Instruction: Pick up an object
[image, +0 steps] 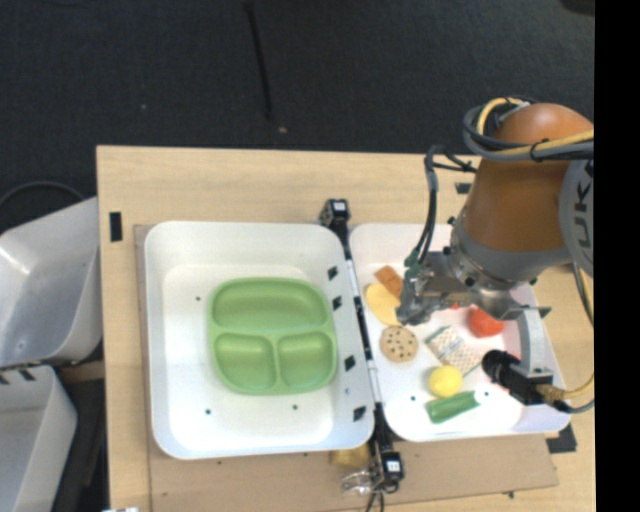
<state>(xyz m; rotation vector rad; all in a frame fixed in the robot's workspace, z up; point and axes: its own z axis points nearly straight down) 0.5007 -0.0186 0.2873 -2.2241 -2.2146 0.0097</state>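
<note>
my gripper (412, 300) hangs low over the right bin (400, 240), near that bin's left wall, and i cannot tell how it is set, since my own wrist covers most of it. just beside it, toward the left wall, lie a yellow piece (380, 299) and an orange piece (389, 278), touching each other. below them sits a round cookie (399, 344) with dark chips, and to its right a speckled packet (450, 349), tilted. a yellow ball (445, 380) rests near the bin's front edge, with a green piece (450, 406) just in front of it. a red thing (486, 322) peeks out from under my arm; it may be a tomato. in the left bin (180, 420) a green divided plate (272, 334) lies flat near the middle. both bins sit side by side on the wooden surface (200, 180).
</note>
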